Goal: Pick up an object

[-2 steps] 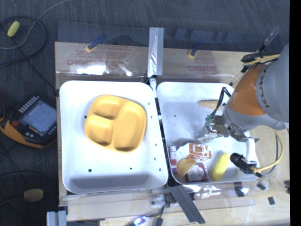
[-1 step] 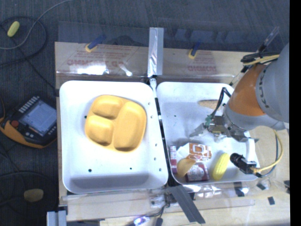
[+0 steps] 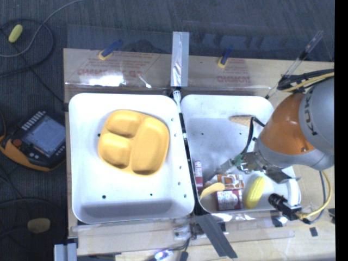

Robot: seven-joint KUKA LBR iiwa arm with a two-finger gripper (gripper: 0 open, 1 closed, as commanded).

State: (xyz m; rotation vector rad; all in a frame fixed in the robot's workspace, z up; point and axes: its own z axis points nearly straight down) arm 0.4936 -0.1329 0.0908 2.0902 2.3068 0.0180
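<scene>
In the right bin, several small things crowd the near end. A yellow banana lies beside a red-brown can. A yellow corn-like piece stands just right of the can, and an orange-labelled pack lies just behind it. My gripper hangs low over this cluster, just above the pack and the yellow piece. The grey wrist and orange band cover most of it. I see nothing held.
The left bin holds a yellow three-compartment plate. A small red packet leans on the right bin's left wall. A tan flat piece lies at that bin's far end. The middle of the right bin's floor is bare.
</scene>
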